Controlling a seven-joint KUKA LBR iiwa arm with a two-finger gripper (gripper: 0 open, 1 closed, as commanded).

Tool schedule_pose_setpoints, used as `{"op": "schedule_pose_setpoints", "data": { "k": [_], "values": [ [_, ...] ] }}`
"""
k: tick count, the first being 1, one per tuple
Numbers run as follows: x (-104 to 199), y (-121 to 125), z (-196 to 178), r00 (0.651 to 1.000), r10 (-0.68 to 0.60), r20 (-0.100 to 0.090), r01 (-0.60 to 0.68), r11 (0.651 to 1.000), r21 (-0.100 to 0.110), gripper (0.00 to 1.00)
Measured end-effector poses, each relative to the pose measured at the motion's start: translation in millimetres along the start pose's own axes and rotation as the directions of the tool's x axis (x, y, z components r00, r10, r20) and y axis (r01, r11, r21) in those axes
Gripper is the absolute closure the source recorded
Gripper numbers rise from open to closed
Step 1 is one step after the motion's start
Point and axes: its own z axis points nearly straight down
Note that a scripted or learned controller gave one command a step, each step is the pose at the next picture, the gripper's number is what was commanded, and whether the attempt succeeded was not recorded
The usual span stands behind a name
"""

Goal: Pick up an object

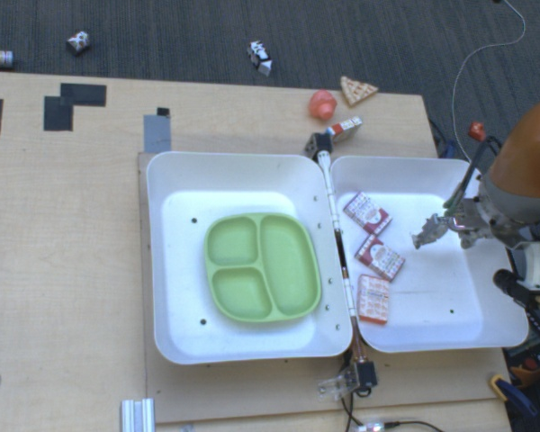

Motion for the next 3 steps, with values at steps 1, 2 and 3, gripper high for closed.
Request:
{"op": "schedule_pose_setpoints", "data": {
  "k": [1,2,3],
  "values": [
    [65,-18,19,1.000,-0.001,0.001,0.001,1.000,-0.007,0.00],
    [66,-16,8,1.000,-0.002,0.002,0.002,1.000,-0.013,1.00],
    [66,-16,8,1.000,-0.002,0.002,0.002,1.000,-0.012,0.00]
  ]
}}
